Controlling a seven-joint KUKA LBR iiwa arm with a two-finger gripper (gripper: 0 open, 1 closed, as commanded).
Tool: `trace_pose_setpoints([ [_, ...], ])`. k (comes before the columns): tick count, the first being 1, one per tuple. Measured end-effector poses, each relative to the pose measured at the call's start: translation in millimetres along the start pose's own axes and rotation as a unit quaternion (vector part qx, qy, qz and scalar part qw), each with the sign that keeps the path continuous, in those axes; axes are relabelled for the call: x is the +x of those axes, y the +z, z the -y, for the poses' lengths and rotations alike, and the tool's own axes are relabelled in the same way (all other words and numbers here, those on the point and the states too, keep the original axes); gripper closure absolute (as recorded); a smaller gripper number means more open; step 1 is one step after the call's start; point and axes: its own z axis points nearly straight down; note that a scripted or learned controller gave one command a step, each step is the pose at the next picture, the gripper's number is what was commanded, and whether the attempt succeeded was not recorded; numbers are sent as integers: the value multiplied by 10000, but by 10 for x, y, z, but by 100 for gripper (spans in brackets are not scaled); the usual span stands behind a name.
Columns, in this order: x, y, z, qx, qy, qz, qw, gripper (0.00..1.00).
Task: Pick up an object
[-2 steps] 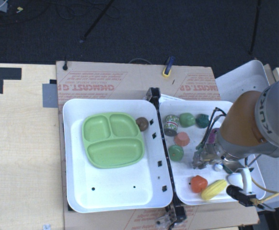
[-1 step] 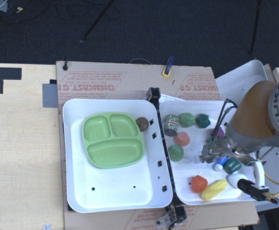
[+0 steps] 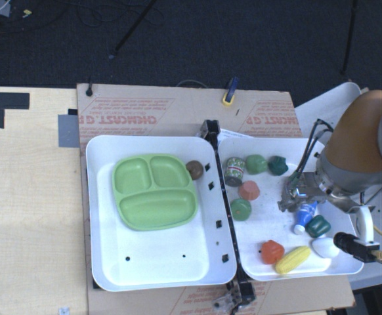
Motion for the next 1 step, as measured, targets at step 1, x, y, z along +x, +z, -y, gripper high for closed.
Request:
trace_pose_setpoints([
  [1,-5,-337,-8,2,2,0,10000,100],
])
